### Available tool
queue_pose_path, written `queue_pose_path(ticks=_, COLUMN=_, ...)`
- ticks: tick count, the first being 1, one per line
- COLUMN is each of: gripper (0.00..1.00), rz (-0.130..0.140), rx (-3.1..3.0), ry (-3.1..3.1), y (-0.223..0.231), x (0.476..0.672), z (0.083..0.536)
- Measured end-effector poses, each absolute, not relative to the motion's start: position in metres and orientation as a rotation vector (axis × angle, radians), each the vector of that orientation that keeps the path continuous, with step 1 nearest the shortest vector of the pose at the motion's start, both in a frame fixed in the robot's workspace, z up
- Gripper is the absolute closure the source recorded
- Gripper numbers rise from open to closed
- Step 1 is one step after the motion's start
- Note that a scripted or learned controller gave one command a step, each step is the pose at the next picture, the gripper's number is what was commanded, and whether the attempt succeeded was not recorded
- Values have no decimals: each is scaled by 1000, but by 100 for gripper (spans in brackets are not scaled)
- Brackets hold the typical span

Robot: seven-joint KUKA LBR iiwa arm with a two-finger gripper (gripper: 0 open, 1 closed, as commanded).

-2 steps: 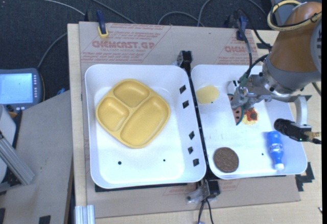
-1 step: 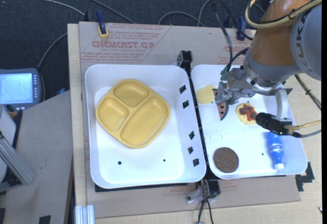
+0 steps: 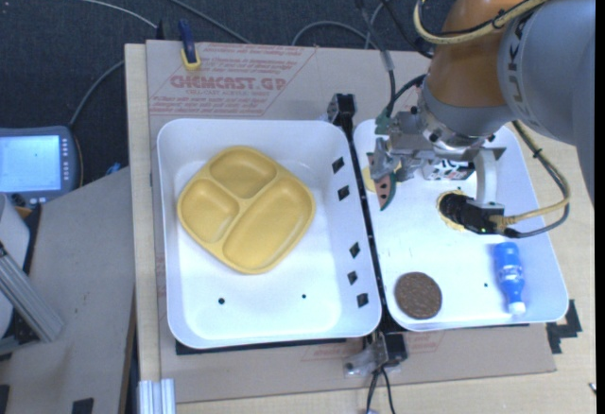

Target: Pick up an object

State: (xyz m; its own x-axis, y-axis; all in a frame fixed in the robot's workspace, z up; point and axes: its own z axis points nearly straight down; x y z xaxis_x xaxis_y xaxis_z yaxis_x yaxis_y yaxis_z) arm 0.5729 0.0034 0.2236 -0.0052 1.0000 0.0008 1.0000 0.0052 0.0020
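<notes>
My gripper (image 3: 389, 172) hangs over the left part of the right bin (image 3: 544, 242), close to the wall between the two bins. Right beneath it shows a small orange and green object (image 3: 383, 192); whether it is gripped or lying on the bin floor I cannot tell. A white, black and red item (image 3: 446, 169) sits partly hidden under the wrist. A yellow object (image 3: 456, 211) lies just right of the gripper, with a black cable across it. A brown disc (image 3: 417, 295) and a blue bottle (image 3: 508, 276) lie nearer the front.
A yellow divided plate (image 3: 247, 207) lies in the left bin (image 3: 274, 308). Black clips (image 3: 357, 242) line the wall between the bins. The arm's grey and orange body (image 3: 482, 34) looms over the back of the right bin. Cables trail behind the bench.
</notes>
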Motion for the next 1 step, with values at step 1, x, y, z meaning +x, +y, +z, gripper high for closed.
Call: queue_pose_path(ticks=1, gripper=100, rz=5, rx=2214, ry=2229, y=59, x=590, z=233)
